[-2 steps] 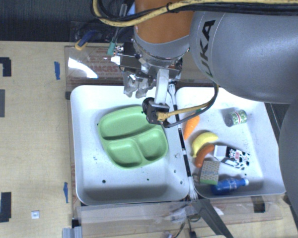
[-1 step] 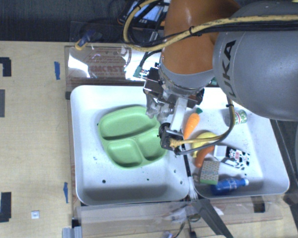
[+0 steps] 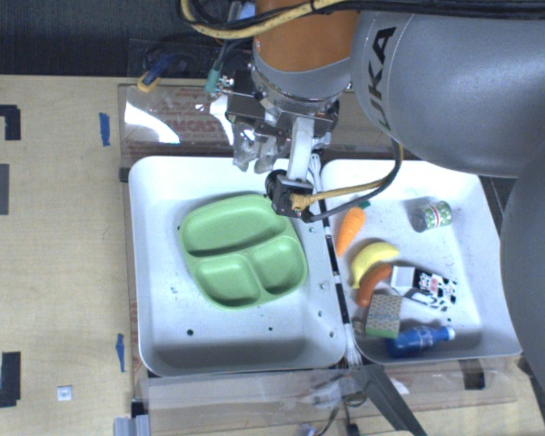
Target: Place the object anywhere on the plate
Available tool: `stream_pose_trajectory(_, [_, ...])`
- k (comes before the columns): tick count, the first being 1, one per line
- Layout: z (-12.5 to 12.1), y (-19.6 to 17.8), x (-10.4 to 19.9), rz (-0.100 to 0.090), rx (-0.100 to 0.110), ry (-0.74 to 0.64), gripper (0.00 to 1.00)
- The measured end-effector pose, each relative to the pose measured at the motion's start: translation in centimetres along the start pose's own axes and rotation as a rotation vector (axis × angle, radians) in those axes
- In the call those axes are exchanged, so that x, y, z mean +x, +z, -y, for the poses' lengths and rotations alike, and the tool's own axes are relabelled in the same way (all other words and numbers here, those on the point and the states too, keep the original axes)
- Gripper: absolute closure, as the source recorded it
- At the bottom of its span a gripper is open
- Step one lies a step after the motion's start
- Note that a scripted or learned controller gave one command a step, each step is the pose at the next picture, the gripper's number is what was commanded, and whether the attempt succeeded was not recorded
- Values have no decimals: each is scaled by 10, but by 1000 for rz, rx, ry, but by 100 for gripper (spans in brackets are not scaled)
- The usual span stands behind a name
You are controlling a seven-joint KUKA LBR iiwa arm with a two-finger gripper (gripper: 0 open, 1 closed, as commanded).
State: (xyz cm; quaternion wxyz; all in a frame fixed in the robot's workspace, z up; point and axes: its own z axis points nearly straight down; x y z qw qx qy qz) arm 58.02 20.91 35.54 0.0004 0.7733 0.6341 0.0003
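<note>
Watching the left bin (image 3: 154,316), I see open floor left of the green plate (image 3: 241,252), just below my gripper (image 3: 257,153), whose grip I cannot tell.

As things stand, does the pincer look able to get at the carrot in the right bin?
Probably yes. The pincer hangs close to the carrot, which lies uncovered with nothing on top of it; the banana sits only at its lower end.
</note>
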Motion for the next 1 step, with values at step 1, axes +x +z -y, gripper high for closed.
stream_pose_trajectory(1, [85,-25,-48,2,5,76,100])
